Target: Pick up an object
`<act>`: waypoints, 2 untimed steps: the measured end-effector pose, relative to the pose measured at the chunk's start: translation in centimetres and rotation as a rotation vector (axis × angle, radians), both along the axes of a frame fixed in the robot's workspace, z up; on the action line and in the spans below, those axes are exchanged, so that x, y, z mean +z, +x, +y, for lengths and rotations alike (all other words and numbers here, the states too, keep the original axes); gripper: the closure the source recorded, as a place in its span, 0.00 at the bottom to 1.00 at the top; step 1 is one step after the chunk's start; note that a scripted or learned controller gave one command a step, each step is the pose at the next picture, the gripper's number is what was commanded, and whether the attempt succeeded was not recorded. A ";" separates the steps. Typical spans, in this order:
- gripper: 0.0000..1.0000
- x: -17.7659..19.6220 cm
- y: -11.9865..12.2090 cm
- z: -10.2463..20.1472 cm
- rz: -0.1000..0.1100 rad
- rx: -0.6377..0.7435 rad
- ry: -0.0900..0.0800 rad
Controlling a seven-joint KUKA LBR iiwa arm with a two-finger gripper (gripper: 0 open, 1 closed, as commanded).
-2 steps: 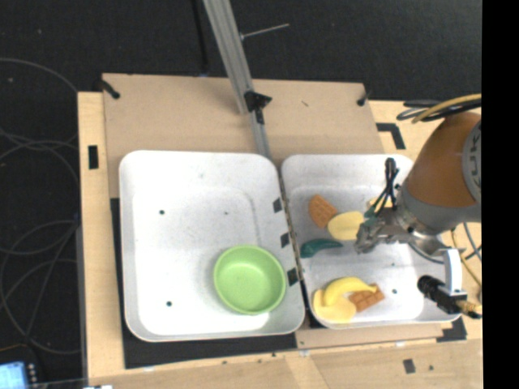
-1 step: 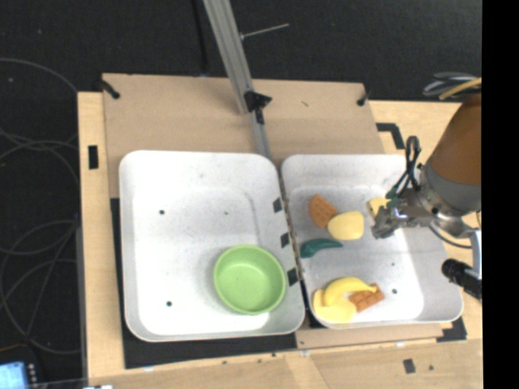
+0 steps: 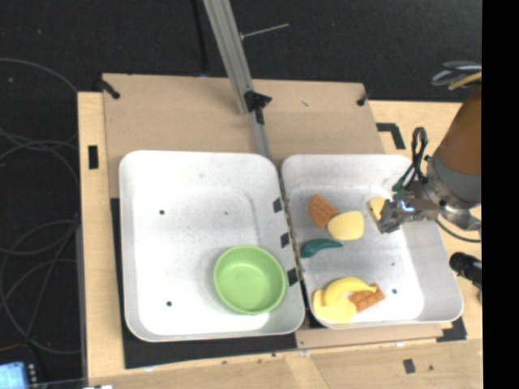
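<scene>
Two shallow white plastic bins (image 3: 138, 217) sit side by side on a pale brown board bench, rims touching along the middle.

Left bin: a round, smooth, lime-green plastic bowl (image 3: 250, 279) at the near right corner, upright, open side up.

Right bin (image 3: 430, 290): a ridged, orange waffle-like piece (image 3: 322, 210) toward the far left; just right of it and touching or nearly so, a smooth pale-yellow rounded lump (image 3: 347, 225). Near the dividing rim, a slim dark-teal curved piece (image 3: 320, 247) lying flat. At the near edge, a glossy yellow banana-shaped toy (image 3: 340, 297) with a small ridged orange-brown chunk (image 3: 367, 299) resting against its right end.

The grey metal gripper (image 3: 391, 215) reaches in from the right, low over the right bin's far right part. A small yellow object (image 3: 377, 208) shows right at its tip; cannot tell how far open the claw is, or whether it has hold of that piece.
</scene>
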State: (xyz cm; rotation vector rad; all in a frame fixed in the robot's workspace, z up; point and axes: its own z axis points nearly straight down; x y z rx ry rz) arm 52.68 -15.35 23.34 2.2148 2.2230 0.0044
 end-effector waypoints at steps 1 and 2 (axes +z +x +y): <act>1.00 -0.6 1.1 5.5 0.003 -0.001 0.001; 1.00 -1.0 2.3 10.0 0.003 0.004 0.002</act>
